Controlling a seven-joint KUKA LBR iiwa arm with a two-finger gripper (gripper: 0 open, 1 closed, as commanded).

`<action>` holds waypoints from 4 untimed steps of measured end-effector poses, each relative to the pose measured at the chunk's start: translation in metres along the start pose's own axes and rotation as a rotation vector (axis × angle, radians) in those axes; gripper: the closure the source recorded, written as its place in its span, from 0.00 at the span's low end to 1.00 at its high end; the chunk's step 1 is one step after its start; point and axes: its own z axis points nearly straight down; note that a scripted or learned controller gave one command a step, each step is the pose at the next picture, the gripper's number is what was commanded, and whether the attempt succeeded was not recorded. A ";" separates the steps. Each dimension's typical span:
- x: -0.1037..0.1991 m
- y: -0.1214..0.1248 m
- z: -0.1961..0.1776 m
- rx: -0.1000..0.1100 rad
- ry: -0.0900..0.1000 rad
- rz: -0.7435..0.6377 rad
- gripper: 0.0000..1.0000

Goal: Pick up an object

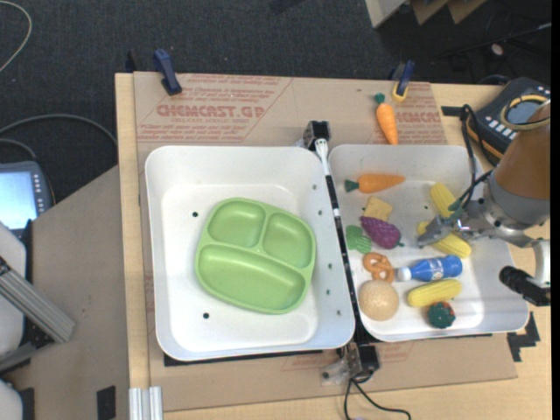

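Brown cardboard sheet [262, 103] covered the bench, two white bins on top, dark carpet around it.
Sheet had red print and blue clamps [166, 71] at the back edge; a toy carrot [386, 121] lay on it just behind the right bin. Left bin [175, 234] held a green divided plate [255, 254]. Right bin [490, 318] held toy food: orange carrot [378, 183], yellow block [378, 208], purple grapes [381, 231], green piece [357, 239], pretzel [378, 265], tan ball [379, 300], blue-and-white bottle [429, 270], corn cob [434, 292], yellow corn [443, 199], red-green piece [440, 314]. Gripper [435, 232] sat low in the right bin, near a yellow piece [453, 246] and just above the bottle. Fingers: can't tell how far open, nothing visibly held between them. No object lifted, all lay in the bin.
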 end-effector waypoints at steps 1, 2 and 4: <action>0.000 0.001 -0.015 -0.007 -0.004 0.001 1.00; 0.062 -0.048 -0.004 -0.002 0.000 -0.002 1.00; 0.203 -0.074 -0.130 -0.008 -0.001 -0.009 1.00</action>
